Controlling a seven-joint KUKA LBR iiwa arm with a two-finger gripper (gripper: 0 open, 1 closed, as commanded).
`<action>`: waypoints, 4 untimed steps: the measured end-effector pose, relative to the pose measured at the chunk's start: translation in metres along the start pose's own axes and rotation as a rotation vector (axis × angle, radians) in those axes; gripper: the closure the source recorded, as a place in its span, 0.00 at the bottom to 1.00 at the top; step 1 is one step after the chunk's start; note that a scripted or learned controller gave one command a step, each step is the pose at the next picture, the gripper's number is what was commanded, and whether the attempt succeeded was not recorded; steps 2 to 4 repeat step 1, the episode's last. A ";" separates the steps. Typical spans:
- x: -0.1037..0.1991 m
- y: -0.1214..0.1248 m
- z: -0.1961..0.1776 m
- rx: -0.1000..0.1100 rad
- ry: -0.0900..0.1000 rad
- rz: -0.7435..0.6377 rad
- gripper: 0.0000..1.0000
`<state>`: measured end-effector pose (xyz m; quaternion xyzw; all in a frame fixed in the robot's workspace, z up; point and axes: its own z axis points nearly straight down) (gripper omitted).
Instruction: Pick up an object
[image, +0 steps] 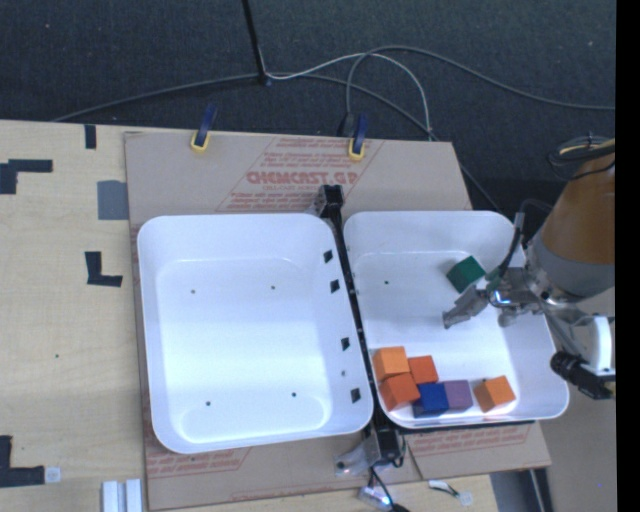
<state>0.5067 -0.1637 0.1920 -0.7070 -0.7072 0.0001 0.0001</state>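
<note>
Gripper sat in the right bin, just below-left of the green block. Couldn't tell its open/closed state, and nothing visibly held. Green block lay alone toward the bin's far side, well apart from the block cluster at the near wall (orange, red, blue, purple). My read: green was the easy target. Centre over it, descend straight, close square on flat faces; avoid the cluster, too tight.

Two white bins sit on the counter. Blocks: three orange, one red, one blue, one purple, one green. Two clamps at the far edge.
</note>
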 end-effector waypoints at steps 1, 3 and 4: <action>0.054 0.032 -0.060 -0.005 0.001 0.003 0.00; 0.054 0.032 -0.060 -0.005 0.001 0.003 0.00; 0.054 0.032 -0.060 -0.005 0.001 0.003 0.00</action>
